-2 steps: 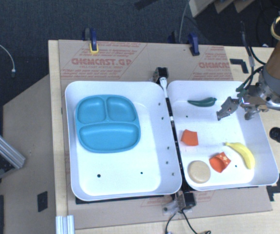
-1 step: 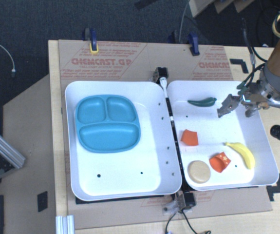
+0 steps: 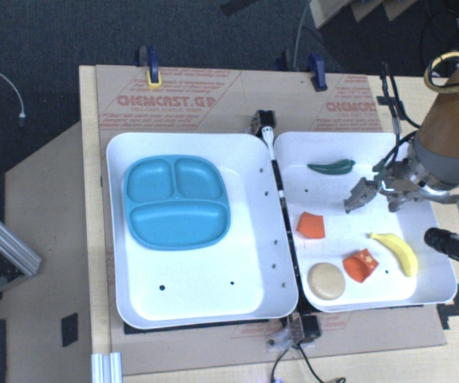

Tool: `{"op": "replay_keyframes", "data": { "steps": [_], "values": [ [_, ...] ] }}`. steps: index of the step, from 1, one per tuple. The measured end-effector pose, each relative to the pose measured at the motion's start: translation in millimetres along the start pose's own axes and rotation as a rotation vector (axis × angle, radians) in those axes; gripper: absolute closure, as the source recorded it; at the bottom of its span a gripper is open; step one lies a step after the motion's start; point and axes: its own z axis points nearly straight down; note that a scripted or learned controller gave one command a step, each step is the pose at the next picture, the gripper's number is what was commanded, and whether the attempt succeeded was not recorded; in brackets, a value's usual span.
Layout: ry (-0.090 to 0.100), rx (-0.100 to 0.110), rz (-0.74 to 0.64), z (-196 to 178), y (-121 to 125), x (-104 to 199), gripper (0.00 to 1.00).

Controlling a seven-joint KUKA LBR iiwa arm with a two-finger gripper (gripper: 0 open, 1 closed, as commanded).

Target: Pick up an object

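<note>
The right bin (image 3: 293, 238) holds a dark green pepper (image 3: 331, 166), an orange block (image 3: 311, 226), a red crinkled item (image 3: 361, 265), a tan round disc (image 3: 326, 281) and a yellow banana (image 3: 397, 252). My gripper (image 3: 377, 197) hangs over the right bin's upper right part, below and right of the pepper and above the banana. Its two fingers are spread apart with nothing between them.
In the left bin (image 3: 245, 286) lies a blue divided plate (image 3: 178, 201). Black clips (image 3: 264, 122) sit on the seam between the bins. Blue clamps (image 3: 153, 69) hold the cardboard sheet at the bench's back edge. The arm's orange band (image 3: 453, 126) is at the right.
</note>
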Motion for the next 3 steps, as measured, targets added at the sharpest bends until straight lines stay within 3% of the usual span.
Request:
{"op": "replay_keyframes", "data": {
  "steps": [2, 3],
  "values": [
    [0.000, -0.003, -0.001, 95, -4, -1, 0.00],
    [-0.003, -0.007, 0.000, 83, -4, -1, 1.00]
  ]
}}
